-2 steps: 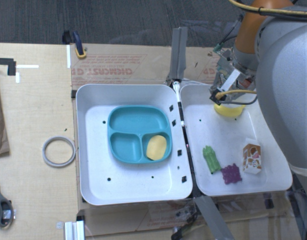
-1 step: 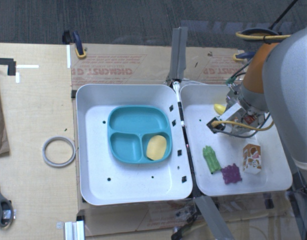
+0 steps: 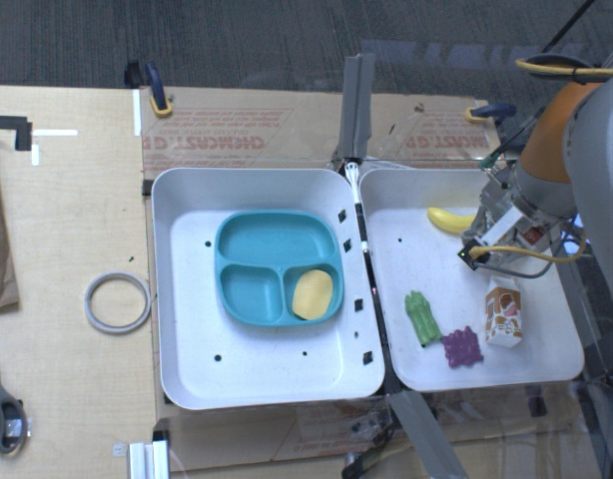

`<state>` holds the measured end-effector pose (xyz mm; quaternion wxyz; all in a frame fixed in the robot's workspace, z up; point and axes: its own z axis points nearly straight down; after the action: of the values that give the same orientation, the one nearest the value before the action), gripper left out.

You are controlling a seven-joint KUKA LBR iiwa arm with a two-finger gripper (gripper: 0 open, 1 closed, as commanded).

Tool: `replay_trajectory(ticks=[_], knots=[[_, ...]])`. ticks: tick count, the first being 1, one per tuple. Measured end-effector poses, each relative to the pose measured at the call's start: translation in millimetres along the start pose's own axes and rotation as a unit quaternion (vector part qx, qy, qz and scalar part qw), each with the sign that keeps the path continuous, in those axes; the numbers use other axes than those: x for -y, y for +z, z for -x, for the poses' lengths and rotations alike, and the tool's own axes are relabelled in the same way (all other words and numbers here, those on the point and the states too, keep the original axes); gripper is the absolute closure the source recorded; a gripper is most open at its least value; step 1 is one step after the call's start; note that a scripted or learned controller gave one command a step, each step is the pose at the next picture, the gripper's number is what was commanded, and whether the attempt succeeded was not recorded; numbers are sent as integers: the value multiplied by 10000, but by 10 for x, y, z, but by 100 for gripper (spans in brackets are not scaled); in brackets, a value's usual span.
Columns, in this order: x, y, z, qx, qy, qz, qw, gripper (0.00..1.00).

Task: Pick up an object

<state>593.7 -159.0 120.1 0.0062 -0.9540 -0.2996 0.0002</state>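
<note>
**Claw over far side of right bin, banana is the closest pick**

Claw (image 3: 489,230) hangs low over the far-right part of the right bin (image 3: 401,257). Can't tell from this angle whether it is spread or closed, and nothing is visibly pinched in it.

Banana (image 3: 448,220) lies just left of the claw, near the bin's far wall, flat, long axis roughly left-right. Its right end is hidden behind the wrist hardware, so I can't tell if there's contact.

Handling, my read: it looks like a toy, so probably light, stiff and smooth-skinned. The curved body could roll or squirt out of a pinch near the tips. Best hold is across the thick middle, closing along the near-far direction. The far wall is close, so clearance on that side is tight.

Other candidates, same bin, nearer side:
- small carton (image 3: 503,315), just near of the claw. Flat faces make it the easiest grip, but it may crush.
- green toy vegetable (image 3: 421,317), left of the carton.
- purple grape bunch (image 3: 462,347), between those two. Lumpy.

Left bin (image 3: 182,267): teal divided plate (image 3: 272,257) with a yellow rounded item (image 3: 312,294) in its right-near compartment. Well away from the claw.
</note>
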Motion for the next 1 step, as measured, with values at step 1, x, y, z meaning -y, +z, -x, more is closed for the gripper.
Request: replay_trajectory(ticks=[1], knots=[[-133,162,488,31,-439,46,9990,100]])
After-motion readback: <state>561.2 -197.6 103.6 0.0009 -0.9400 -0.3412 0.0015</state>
